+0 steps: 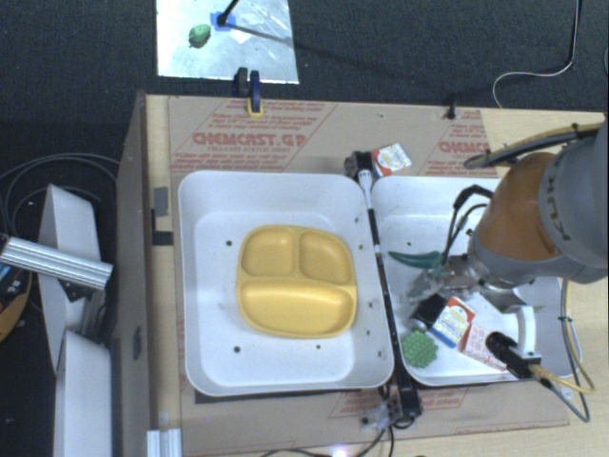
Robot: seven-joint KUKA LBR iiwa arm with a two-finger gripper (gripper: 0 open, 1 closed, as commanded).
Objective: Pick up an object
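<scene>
Right bin [419, 198] holds the loose pickable items, all in its near-left part. Green ball [420, 348]: small, round, knobbly surface, sits at the bin's front-left corner, just beside the divider between the 2 bins. Packet [454, 322]: flat, glossy, white with red and blue print, lies tilted just right of the ball and above it. Black piece [427, 309]: small, dark, oblong, slanted, touching the packet's left edge; material can't be made out. Teal strip [412, 255]: thin, pointed, leaf-like, lies flat near the divider, its right end running under the gripper.

Gripper [445, 276] is down low in the right bin, over the gap between teal strip and black piece. Cannot tell if it is open or closed, or if it has hold of anything. Arm [533, 217] comes in from the right, grey casing, wide orange band, bent over the bin and covering its right half.

Left bin [209, 255]: white, shallow, rounded corners, smooth plastic. In it a yellow tray [295, 279], matte, rounded, 3 compartments, 2 small above 1 long.

Both bins sit on a brown printed board [247, 139]. Small white-and-orange carton [390, 158] rests on the board behind the bins. Crinkled foil sheet [257, 27] lies farther back.
</scene>
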